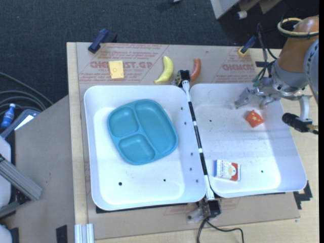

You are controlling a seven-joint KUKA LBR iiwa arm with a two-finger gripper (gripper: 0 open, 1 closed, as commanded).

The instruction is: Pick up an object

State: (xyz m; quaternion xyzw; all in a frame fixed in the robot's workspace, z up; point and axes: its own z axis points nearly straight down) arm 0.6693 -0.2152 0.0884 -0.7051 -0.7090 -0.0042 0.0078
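Note:
A small orange block (254, 118) lies in the right bin (283, 151), toward its far side. A small white and red box (226, 170) rests near the same bin's front edge. My gripper (251, 102) hangs just behind and above the orange block, at the far side of the right bin. Its fingers (238, 104) are spread open with nothing between them. The grey arm with its orange band (296, 49) comes in from the upper right.
A blue divided plate (142, 130) lies in the left bin (101, 176). Behind the bins on the cardboard sit a toy banana (164, 70), an orange sausage-shaped toy (195, 69) and a yellow square (116, 70). Clamps (98, 40) hold the board's far edge.

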